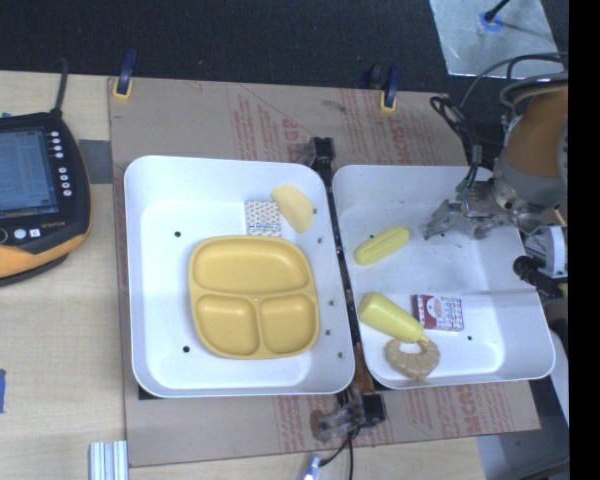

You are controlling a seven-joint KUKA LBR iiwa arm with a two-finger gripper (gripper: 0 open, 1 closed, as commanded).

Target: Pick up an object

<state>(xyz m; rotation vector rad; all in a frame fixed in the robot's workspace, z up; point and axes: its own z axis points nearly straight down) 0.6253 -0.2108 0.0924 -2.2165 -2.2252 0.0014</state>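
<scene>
Pincer (450, 223), fingers spread and empty, hovers just right of corn cob (381, 246).

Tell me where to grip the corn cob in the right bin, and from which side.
Grip the corn cob across its middle, coming straight down from above. It lies flat and alone on the right bin floor, long axis slanting, so set the hand crosswise to that axis.

yellow corn cob (382, 246), lying flat, right bin (520, 298)
</scene>
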